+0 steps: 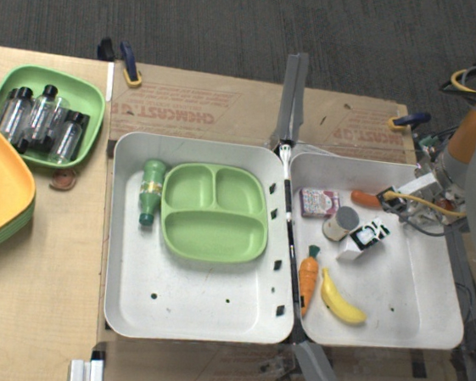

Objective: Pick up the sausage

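- We see the small orange-red sausage point(365, 198) lying near the back wall of the right shallow white bin point(427, 326).
- The black-and-white two-finger gripper point(369, 236) is low in this bin, just in front of the sausage and apart from it.
- Whether its fingers stand apart or together, we cannot tell.
- A grey round can point(339, 223) sits just beside the gripper.

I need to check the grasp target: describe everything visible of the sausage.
The sausage is a small orange-red, smooth, plastic-looking toy link. It lies flat and roughly level across the picture near the far wall of the right bin, to the right of a pink packet and above a grey cylinder. Its right end meets the pincer; whether it is gripped cannot be told.
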